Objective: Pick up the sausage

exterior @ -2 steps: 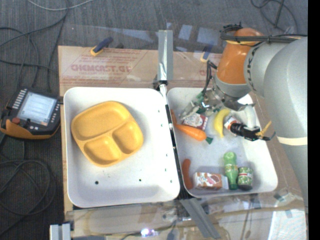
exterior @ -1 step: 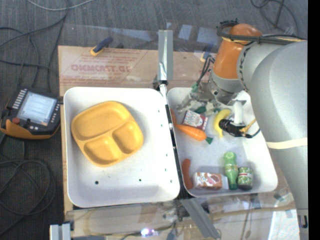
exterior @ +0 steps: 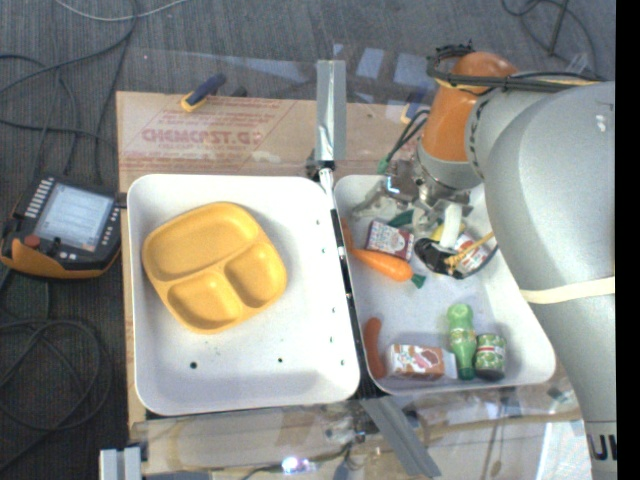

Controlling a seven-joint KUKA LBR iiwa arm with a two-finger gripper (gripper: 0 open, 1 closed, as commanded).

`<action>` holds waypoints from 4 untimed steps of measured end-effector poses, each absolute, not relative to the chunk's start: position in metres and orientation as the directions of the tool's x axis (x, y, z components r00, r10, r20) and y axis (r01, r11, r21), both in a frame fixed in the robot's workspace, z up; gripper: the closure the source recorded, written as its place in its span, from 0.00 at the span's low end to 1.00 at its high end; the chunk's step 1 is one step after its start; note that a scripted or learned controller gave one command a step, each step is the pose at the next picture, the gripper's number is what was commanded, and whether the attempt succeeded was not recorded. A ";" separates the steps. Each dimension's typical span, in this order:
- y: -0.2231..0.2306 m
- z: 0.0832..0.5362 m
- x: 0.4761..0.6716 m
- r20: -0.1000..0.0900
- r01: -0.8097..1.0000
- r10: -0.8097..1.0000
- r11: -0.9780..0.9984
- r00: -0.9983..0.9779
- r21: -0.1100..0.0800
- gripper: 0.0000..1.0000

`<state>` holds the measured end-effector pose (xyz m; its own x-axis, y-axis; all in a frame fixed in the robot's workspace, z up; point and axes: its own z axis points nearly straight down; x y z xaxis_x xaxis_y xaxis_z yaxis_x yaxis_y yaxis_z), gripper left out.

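Sausage point(exterior: 372, 345) lies near-left in right bin point(exterior: 520, 298). Hand point(exterior: 432, 208) low at far end by carrot point(exterior: 383, 262); grip state: cannot tell.

Left bin point(exterior: 150, 368), centre-left: white plastic, smooth, faint sheen.
Divided tray point(exterior: 213, 265) within it: yellow plastic, smooth, satin.
Right bin point(exterior: 525, 353): same white plastic.
Sausage point(exterior: 373, 345), lower centre: reddish-brown, smooth, slightly glossy.
Carrot point(exterior: 380, 263): orange, smooth, plastic-looking.
Green bottle point(exterior: 461, 338): glossy plastic.
Carton point(exterior: 416, 361), lower right: printed, shiny.
Surface point(exterior: 240, 138), upper left: brown cardboard, matt, printed.
Arm point(exterior: 550, 168), right: grey, smooth, satin casing.
Floor point(exterior: 150, 28): grey carpet, rough.
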<state>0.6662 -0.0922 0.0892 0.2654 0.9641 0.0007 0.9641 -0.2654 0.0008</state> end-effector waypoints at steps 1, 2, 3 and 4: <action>-0.098 0.089 0.627 -0.002 0.972 0.972 -0.236 0.236 0.008 0.00; -0.096 0.089 0.654 0.000 0.965 0.965 -0.264 0.264 0.006 0.00; -0.092 0.088 0.665 -0.007 0.859 0.860 -0.511 0.511 -0.026 0.00; -0.093 0.098 0.667 -0.010 0.859 0.859 -0.512 0.512 -0.008 1.00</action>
